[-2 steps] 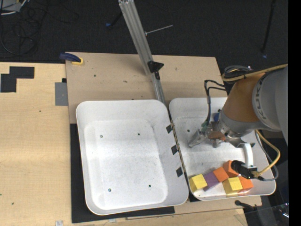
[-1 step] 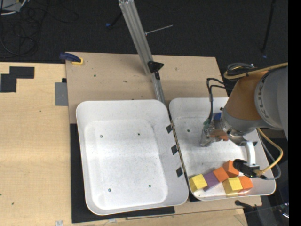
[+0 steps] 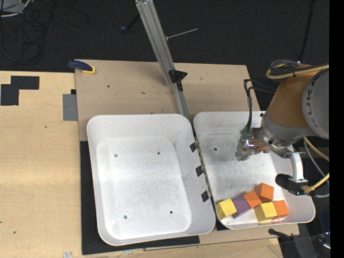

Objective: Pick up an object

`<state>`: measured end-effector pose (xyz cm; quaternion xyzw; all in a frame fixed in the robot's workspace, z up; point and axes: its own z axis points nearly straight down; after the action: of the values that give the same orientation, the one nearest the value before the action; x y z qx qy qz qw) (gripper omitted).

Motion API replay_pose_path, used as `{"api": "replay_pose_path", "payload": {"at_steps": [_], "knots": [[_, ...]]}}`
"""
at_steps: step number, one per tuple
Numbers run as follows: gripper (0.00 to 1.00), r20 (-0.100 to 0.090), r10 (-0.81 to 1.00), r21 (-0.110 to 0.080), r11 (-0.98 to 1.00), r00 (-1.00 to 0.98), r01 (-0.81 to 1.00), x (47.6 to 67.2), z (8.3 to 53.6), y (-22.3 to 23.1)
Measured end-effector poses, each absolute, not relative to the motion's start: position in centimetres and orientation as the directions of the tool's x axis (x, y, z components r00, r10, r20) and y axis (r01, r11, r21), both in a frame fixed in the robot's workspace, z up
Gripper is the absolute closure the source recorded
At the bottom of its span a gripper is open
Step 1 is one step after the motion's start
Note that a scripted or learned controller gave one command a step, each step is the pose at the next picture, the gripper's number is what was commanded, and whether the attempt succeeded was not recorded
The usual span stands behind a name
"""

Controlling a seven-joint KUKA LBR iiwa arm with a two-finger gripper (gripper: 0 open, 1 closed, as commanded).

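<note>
Blocks, the things to be picked from, lie clustered in the near corner of the right bin [image 3: 226, 125]: a yellow block [image 3: 227, 207], a purple block [image 3: 241, 206] touching it, an orange block [image 3: 252, 199] just behind, another orange block [image 3: 264, 191] perched higher, a second yellow block [image 3: 265, 212] and an orange block [image 3: 280, 208] at the end by the bin's rim. The left bin [image 3: 107, 128] sits beside the right bin, touching along the shared edge.

By my judgement the task is barely begun. No block is lifted, and nothing shows between the fingers; the whole pile rests on the bin floor. What is left is everything that counts: settling on a block, closing around it, and raising it clear.

The gripper [image 3: 246, 148] sits over the middle of the right bin, well apart from the cluster and farther from the viewer than the pile. The arm reaches in over that bin's far-right rim, its orange band above the wrist, with the wrist turned down toward the bin floor. Whether the fingers are apart or together I cannot tell; the tool is small and blurred here.
</note>
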<state>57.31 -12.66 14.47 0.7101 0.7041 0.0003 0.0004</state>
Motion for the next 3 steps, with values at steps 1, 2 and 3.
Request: {"api": "replay_pose_path", "payload": {"at_steps": [1,2,3], "knots": [[1.0,0.0,1.0,0.001,-0.009,0.009,1.0,56.5,19.2,-12.8],[1.0,0.0,1.0,0.002,-0.004,0.004,1.0,55.8,23.8,-13.1],[1.0,0.003,1.0,-0.003,0.004,-0.004,1.0,54.3,24.4,-8.2]]}}
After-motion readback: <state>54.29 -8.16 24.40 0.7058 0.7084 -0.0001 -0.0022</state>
